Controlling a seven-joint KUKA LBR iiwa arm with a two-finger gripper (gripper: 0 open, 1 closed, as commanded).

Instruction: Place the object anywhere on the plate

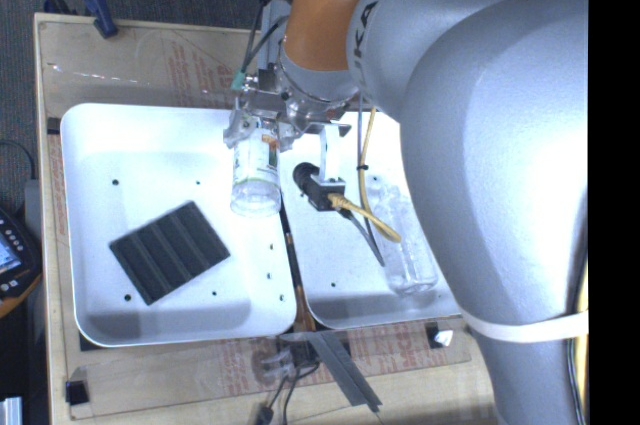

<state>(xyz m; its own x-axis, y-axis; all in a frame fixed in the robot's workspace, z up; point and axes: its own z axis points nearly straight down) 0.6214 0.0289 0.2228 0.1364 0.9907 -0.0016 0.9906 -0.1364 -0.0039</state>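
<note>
Clear plastic bottle (256,178) in pincer (262,125) | no label legible

Clear bottle (255,175) between the hand's (262,135) fingers; dark ridged plate (169,251) in left bin (90,138)

Two shallow white bins sit side by side on one table (140,73): the left bin (90,128) toward the left of the frame, the right bin (335,308) toward the centre and lower right. There is one dark ribbed plate (169,251), in the lower left part of the left bin. Two clear plastic bottles are in view: one (255,181) at the centre of the frame beneath the end effector (262,128), another (405,253) lying in the right bin. One blue clamp (100,11) sits at the upper left.
</note>
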